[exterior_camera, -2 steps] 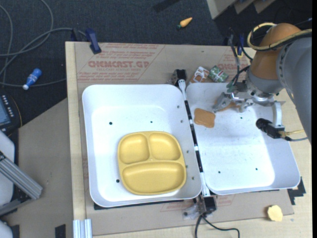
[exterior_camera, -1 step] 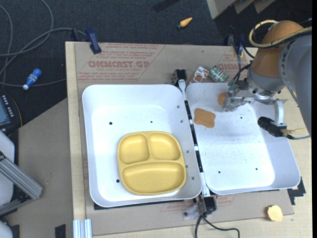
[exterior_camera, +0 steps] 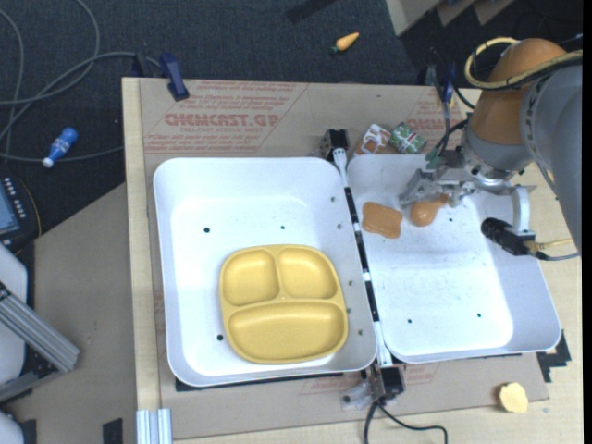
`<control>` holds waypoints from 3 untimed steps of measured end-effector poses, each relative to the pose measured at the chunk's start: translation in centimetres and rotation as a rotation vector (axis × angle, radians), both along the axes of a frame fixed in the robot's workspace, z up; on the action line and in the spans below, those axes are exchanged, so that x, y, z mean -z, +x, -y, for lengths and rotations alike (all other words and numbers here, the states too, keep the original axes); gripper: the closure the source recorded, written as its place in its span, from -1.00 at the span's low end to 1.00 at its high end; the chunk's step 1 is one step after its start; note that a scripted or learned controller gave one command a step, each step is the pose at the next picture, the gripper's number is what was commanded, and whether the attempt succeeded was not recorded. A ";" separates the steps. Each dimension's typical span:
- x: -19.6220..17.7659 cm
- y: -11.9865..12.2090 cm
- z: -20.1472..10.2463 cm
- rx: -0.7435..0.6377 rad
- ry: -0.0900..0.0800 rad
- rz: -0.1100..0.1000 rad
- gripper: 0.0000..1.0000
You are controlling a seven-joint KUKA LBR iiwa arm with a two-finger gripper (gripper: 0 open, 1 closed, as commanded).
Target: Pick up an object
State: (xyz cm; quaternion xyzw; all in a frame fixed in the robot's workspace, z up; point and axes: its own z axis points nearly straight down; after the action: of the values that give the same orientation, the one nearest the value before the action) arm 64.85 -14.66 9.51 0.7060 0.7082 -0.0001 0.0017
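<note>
My claw (exterior_camera: 433, 196) was down at the far end of the right bin (exterior_camera: 462, 313), with the arm (exterior_camera: 558, 123) reaching in from the right. I couldn't tell how far open the claw was or whether it had hold of anything, because the grey metal all ran together from this angle.

Pick candidates, both in the right bin:
- The orange-brown lump (exterior_camera: 424, 214) was small and rounded, right at the tip of the claw. It was either touching the claw or just under it; I couldn't say which.
- The tan block (exterior_camera: 381, 220) lay flat on the bin floor just left of the lump. It was close to the wall where the two bins meet. The block and lump looked nearly touching.

The left bin (exterior_camera: 185, 211) held one yellow divided plate (exterior_camera: 282, 303) with three compartments. It sat upright toward the near end.

Outside the bins:
- A brown-and-white packet (exterior_camera: 374, 139) and a green packet (exterior_camera: 406, 138) lay on the bench (exterior_camera: 139, 248), side by side against the far edge of the right bin.
- A yellow chunk (exterior_camera: 511, 397) sat on the bench near the right bin's near right corner.
- A blue clamp (exterior_camera: 173, 76) was at the bench's far left corner.
- An orange bit (exterior_camera: 346, 41) and a blue bottle (exterior_camera: 60, 145) were on the dark floor, well apart from each other.
</note>
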 end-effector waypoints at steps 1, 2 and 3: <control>-1.2 0.0 0.1 0.000 -0.002 0.001 1.00; -1.1 0.0 0.1 -0.001 -0.002 -0.001 -1.00; 1.2 -1.5 0.4 0.004 0.003 -0.007 -1.00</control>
State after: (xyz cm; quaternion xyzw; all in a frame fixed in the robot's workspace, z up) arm 63.35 -15.02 8.32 0.7074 0.7068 -0.0013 -0.0019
